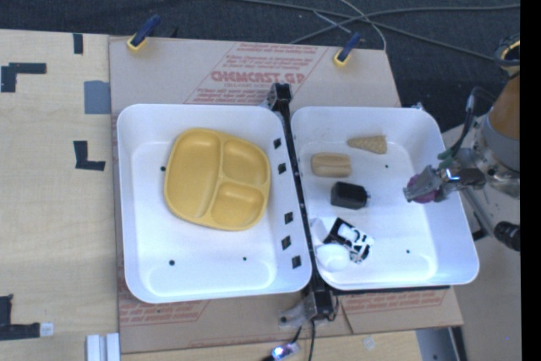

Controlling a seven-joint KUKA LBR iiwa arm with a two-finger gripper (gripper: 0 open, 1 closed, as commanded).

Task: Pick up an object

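Grey two-finger gripper (420, 187): blurred; finger state and any contents not legible, a purplish smear at its tip unidentified
Grey arm with orange band (507, 110): behind the jaws, cut off by the frame's right edge
Small white-and-black crumpled object (347, 244): ahead of and below the jaws, too small to identify
Tan wedge-shaped piece (368, 144): material unclear

Lab: clamped bins (135, 182), cables (338, 13).
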